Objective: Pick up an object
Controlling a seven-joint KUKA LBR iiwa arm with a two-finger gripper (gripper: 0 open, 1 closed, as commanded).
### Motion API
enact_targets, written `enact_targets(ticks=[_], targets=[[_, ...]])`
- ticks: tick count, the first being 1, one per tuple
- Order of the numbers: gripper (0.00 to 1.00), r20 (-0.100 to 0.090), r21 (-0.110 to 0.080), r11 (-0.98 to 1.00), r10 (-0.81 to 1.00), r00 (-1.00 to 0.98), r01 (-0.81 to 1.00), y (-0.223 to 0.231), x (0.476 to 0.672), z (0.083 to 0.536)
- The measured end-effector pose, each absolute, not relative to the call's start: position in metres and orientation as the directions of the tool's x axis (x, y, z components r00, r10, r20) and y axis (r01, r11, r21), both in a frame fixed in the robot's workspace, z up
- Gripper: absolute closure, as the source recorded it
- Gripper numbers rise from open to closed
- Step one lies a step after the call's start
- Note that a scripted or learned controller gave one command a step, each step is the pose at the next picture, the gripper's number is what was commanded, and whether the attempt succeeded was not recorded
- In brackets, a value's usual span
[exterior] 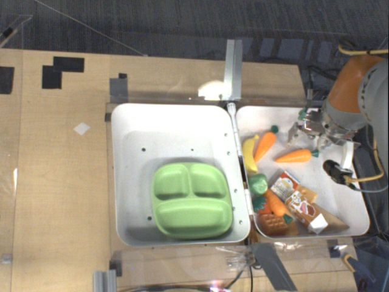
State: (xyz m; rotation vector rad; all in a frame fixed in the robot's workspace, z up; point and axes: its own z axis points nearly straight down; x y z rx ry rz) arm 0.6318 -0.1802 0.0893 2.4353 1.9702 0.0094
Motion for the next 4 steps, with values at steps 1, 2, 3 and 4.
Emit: enact_targets(ticks=[1, 2, 3, 4], targets=[[0.0, -0.001, 0.012, 0.009, 1.0, -0.009, 1.0, -0.142, 0.651, 0.089], [0.0, -0.002, 0.013, 0.018, 1.0, -0.018, 1.0, -0.156, 0.583, 0.091], [0.0, 0.0, 0.015, -0.073, 0.997, 0.073, 0.997, -0.182, 0.579, 0.091], [0.0, -0.005, 0.019, -0.021, 1.0, 0.022, 1.0, -0.154, 0.567, 0.092]])
